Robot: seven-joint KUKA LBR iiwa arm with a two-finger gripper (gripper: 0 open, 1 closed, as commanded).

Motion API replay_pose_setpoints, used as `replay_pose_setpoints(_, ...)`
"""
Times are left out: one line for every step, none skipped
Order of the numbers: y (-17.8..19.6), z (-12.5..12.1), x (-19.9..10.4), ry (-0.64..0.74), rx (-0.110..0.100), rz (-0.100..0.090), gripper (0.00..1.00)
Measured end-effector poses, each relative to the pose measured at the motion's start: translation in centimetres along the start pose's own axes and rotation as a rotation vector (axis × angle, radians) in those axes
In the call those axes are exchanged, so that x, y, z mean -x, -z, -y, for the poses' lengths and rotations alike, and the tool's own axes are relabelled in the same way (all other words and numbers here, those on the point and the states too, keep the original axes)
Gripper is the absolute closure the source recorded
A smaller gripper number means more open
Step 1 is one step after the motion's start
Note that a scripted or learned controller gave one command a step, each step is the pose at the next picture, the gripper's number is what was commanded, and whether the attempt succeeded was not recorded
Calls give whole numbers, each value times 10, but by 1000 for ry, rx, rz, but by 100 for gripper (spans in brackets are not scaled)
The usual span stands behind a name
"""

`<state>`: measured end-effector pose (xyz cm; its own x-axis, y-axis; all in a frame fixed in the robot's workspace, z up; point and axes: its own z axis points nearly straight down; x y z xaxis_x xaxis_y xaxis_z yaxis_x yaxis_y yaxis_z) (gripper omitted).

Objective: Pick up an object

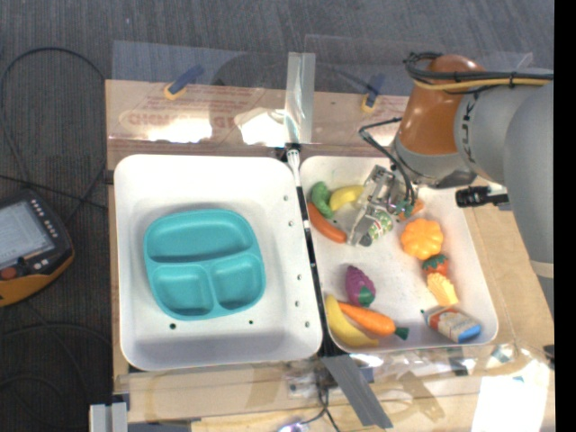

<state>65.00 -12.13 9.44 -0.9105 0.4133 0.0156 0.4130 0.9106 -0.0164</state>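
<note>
Down in the right bin (477, 277), the likeliest target is the small greenish can-like object (380, 226) lying right under the gripper (371, 216) — the toy the tool is lowered onto, it seems. From that can, a yellow lemon-like piece (345, 198) sits just beside it toward the divider, with a green-topped orange carrot (324, 223) beyond. On the can's other side, an orange pumpkin (422, 238) is near. Toward the bin's front edge lie a purple eggplant (359, 285), a banana (346, 328) with a second carrot (367, 318) across it. Gripper state — honestly, I cannot tell; the metal parts blur into the toys. The can's long axis looks slanted, running from the divider side outward. Well apart, the left bin (135, 331) carries a teal tray (205, 261).
</note>
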Motion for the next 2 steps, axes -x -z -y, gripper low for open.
replay_pose_setpoints(-4, 13, -54, -19, 17, 30, 0)
replay_pose_setpoints(-2, -9, -13, -146, 6, -4, 0)
